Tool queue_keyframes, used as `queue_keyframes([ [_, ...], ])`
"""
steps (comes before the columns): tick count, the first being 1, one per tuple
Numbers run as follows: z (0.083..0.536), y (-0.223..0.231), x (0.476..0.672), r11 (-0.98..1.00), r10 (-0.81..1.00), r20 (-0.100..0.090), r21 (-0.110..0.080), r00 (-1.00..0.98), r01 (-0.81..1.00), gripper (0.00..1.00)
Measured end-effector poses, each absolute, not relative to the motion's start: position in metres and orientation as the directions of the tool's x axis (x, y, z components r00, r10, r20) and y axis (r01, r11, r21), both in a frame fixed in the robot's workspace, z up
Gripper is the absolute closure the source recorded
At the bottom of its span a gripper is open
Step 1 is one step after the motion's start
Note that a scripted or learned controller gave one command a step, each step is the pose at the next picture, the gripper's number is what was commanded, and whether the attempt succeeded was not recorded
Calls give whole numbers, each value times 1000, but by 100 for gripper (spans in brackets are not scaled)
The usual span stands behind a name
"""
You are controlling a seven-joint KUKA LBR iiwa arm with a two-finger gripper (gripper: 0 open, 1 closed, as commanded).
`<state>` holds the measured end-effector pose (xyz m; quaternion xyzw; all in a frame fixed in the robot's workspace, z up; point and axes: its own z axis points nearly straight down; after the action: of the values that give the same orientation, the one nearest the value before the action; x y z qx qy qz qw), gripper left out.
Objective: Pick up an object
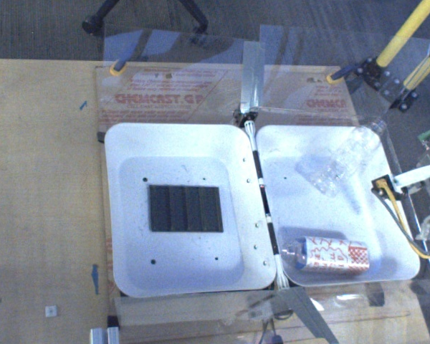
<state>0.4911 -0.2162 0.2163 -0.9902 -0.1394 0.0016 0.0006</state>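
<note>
**Two bins, two objects in the right one**

You have two shallow white bins side by side on the wooden bench (36,192). The left bin (129,149) holds a dark ribbed rectangular pad (185,208) lying flat at its centre, with a few small dark holes in the floor around it. The right bin (390,256) holds two things. A tube-shaped can or bottle (328,254) lies on its side near the front wall, grey cap end pointing left toward the divider; its wrap is white with red print, too blurred for you to read. A clear plastic bottle (337,162) lies tilted in the back half, neck toward the back right corner, well apart from the can; it's hard to make out against the white, so its outline is only probable.

Behind the bins you see clear panels (165,92) with red lettering, reading roughly "CHEMCAST GP".

At the right rim of the right bin, a white-and-yellow fixture with cables (401,181) sits. You can't tell what state the gripper's tool is in.
</note>
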Motion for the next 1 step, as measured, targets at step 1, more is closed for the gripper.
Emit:
queue_keyframes([
  [1,105,-194,478,-951,309,-4,-4,951,309,0],
])
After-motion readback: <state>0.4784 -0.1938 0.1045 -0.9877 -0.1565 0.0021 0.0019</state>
